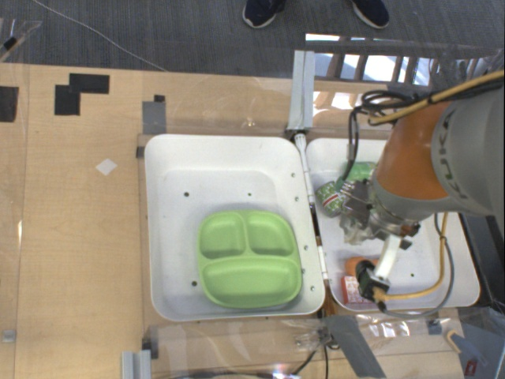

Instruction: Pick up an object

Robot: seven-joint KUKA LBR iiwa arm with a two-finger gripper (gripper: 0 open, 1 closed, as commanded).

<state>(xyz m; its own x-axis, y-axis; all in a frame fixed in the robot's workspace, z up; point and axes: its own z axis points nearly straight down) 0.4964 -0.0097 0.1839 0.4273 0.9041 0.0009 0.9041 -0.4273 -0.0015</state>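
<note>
While the arm (442, 160) hangs over the right bin (465, 290), its pincer (364, 226) sits by a green packet (335, 194) at centre right; whether it is spread cannot be told. This looks like the reach, and next comes a descent onto the packet.

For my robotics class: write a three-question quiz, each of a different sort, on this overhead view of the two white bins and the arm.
1. True or false: the green divided plate lies in the left bin.
2. Which bin does the arm hang over? A) left bin B) right bin C) neither
3. Fill in: the plate has ___ compartments.

Key
1. True.
2. B. The gripper sits above that bin, close to a green packet.
3. Three: two small ones and one long one.
</note>
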